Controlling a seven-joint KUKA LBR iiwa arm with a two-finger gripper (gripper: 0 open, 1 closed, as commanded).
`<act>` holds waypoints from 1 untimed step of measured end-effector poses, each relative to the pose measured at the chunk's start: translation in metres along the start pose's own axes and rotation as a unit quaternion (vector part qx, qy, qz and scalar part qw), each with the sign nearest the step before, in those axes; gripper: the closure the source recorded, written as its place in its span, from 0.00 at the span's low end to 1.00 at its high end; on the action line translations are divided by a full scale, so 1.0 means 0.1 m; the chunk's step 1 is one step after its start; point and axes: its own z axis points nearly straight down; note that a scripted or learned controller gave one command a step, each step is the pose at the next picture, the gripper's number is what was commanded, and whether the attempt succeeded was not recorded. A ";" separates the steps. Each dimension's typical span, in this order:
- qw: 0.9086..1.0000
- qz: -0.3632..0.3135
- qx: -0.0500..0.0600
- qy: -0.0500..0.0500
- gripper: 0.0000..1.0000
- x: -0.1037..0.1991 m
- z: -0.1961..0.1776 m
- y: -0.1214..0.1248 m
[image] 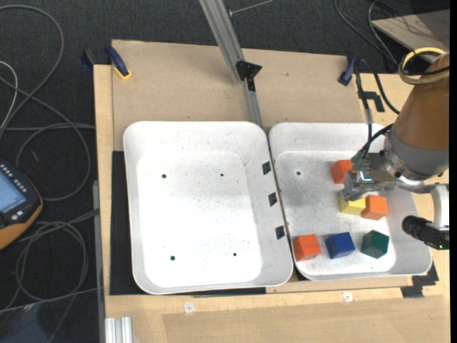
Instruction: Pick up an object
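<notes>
Left bin [146, 213]: we see it bare white.
Front row, right bin [303, 152]: orange cube [308, 246], blue cube [340, 244], green cube [375, 244], well apart from the tool.
Cluster: yellow block [351, 206] touches an orange block [375, 206]; a third orange block [340, 170] sits near.
Gripper [355, 189]: low over the yellow block; we cannot tell its opening.
Risk: we judge the touching neighbours may get nudged or jam a closing grasp.

Pale wood counter [186, 70] carries two shallow white bins side by side: left bin [143, 141], right bin [314, 136]. Blue clamps at rear corners [118, 61], [348, 70].
</notes>
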 end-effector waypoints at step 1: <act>1.000 -0.004 -0.002 0.001 1.00 0.56 -0.10 0.28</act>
